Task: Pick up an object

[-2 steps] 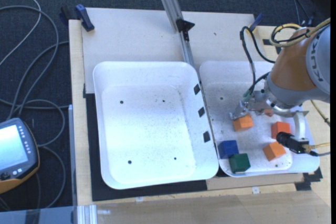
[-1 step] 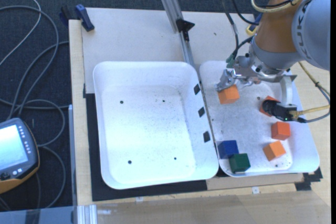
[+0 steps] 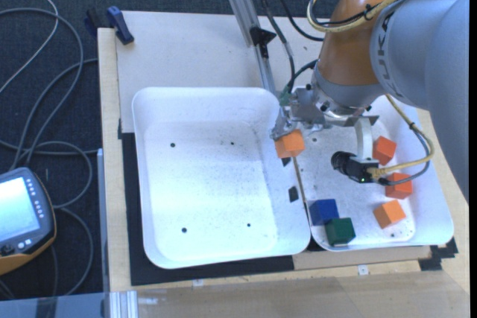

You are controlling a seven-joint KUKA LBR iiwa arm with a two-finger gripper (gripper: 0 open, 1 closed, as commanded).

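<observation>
An orange cube [image 3: 290, 144] hangs just above the wall between the two bins, under the arm's wrist. My gripper [image 3: 289, 136] is shut on it, with the cube showing between the short fingers. The orange-banded arm comes down from the upper right and covers the back of the right bin [image 3: 436, 216]. Loose on that bin's floor lie an orange cube [image 3: 384, 149], a red-orange cube [image 3: 399, 187], another orange cube [image 3: 390, 213], a blue cube [image 3: 323, 211] and a green cube [image 3: 340, 230].
The left bin [image 3: 149, 104] has only small dark specks on its floor. A slanted metal pole [image 3: 240, 0] rises behind the bins. A black fitting on a cable [image 3: 350, 164] hangs over the right bin. A blue clamp [image 3: 119, 24] sits at the bench's far left corner.
</observation>
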